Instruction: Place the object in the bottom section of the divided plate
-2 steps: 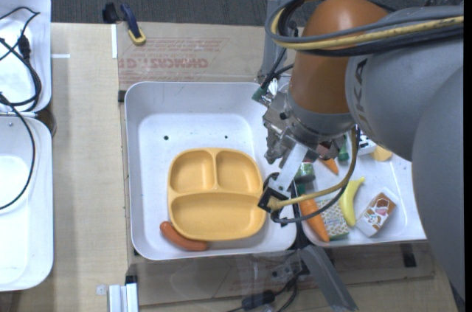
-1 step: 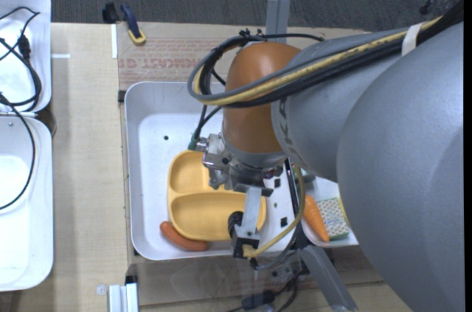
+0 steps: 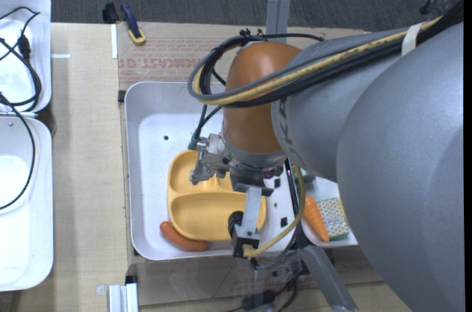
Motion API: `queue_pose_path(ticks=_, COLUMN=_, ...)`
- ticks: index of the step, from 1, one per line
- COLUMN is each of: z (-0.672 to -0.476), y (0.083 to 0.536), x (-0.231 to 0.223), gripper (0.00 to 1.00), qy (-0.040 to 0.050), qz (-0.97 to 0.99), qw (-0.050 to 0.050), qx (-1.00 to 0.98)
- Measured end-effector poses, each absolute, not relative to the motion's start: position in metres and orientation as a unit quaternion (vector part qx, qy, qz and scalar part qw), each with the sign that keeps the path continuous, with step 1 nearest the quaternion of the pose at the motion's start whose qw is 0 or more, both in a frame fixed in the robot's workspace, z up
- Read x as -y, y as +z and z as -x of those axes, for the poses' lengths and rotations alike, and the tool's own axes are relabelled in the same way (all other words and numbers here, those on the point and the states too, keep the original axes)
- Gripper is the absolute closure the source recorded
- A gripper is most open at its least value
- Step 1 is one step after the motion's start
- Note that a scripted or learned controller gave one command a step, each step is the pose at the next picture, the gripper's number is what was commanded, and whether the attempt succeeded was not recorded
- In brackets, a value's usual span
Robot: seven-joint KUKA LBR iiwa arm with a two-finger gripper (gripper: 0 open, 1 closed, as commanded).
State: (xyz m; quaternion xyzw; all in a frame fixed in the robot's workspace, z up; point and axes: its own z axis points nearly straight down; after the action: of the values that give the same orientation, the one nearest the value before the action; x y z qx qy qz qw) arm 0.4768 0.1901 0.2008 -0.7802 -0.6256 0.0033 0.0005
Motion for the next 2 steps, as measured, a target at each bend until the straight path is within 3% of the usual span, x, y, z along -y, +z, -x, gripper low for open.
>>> queue_pose_path(ticks=1, z=-0.477, y=0.208, x=-0.188, gripper=1.0, qy=0.0057, qz=0.781, qw=0.001, qx=0.624)
queue_pose_path(ticks=2, z=-0.478, y=0.358, x=-0.223, gripper=1.0, qy=0.0024, qz=0.805, qw=-0.001, qx=0.594)
